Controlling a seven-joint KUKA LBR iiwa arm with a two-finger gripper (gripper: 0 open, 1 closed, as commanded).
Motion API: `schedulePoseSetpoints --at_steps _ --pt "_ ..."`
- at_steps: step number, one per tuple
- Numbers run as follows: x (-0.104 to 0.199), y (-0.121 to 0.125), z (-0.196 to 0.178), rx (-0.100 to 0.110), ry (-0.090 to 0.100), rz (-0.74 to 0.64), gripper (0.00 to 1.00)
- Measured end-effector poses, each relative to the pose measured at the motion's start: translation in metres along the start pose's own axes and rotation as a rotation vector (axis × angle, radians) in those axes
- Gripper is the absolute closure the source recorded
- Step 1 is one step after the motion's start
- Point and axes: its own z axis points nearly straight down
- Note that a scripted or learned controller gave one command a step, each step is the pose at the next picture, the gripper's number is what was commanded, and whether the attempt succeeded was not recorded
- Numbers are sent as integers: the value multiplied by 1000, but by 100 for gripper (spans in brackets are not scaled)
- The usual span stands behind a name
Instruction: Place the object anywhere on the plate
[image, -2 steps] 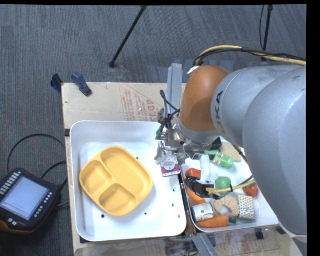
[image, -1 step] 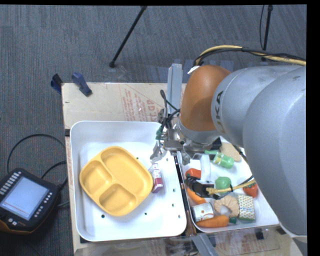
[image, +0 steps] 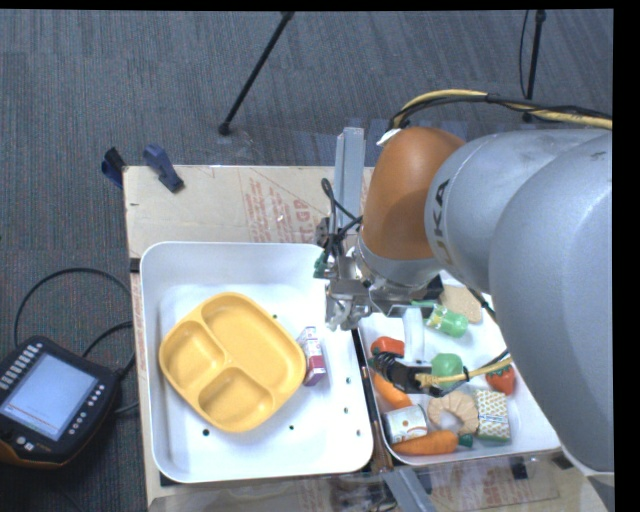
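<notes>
One yellow plate (image: 232, 360) and one small carton (image: 312, 356) sit below-left of my gripper (image: 341, 308); can't tell my grip, arm bent over the bins' divide.

Two white bins (image: 160, 300) — one yellow plate (image: 232, 360), one pink carton (image: 313, 357).

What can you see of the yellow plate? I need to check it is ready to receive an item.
The yellow plate looks like smooth plastic, a rounded square with three compartments: one large and two smaller. It lies flat, turned at an angle, on the floor of the left white bin. A small pink and white object lies beside its right edge, close against the rim, not in any compartment. The gripper is above and to its right.
</notes>
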Motion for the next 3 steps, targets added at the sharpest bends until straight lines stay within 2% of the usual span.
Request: schedulePoseSetpoints --at_steps 1,2,3 --pt "0 0 0 0 0 0 0" --pt "-2 0 -4 10 -3 0 100" --pt "-3 0 -9 21 -6 -1 100"
